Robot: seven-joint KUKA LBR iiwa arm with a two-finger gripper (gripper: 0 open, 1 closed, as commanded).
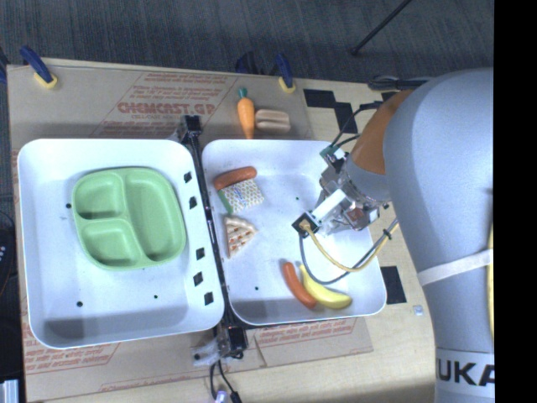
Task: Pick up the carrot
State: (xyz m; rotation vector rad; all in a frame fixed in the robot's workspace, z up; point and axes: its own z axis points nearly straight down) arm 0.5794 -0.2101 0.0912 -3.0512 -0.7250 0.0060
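Two white bins side by side on the table (pixel 403 342), with brown printed card (pixel 126 99) under them. In the left bin (pixel 42 292), one green plate (pixel 130 217) with three parts, near the middle. In the right bin (pixel 277 162), five play foods: a red-brown sausage (pixel 235 177) near the top left, a small checked block (pixel 244 195) just below it and touching it, a pizza slice (pixel 239 235) lower down by the left wall, then an orange-red sausage (pixel 295 282) and a yellow banana (pixel 325 295) lying close together near the bottom edge, maybe touching. Carrot (pixel 245 116) not in any bin: out on the card, just past the top edge of the right bin, orange with a green top, green end away from the bin. Just beside it on the right, a small brown bun (pixel 272 121). Big grey arm (pixel 445 183) in from the right, with an orange band (pixel 373 141) above the wrist. Pincer (pixel 348 212) low over the right side of the right bin, well apart from the carrot and nearer to the banana. Too small and dark to tell if wide or narrow, or holding anything. Two blue clips (pixel 39 67) up on the top edge of the card.
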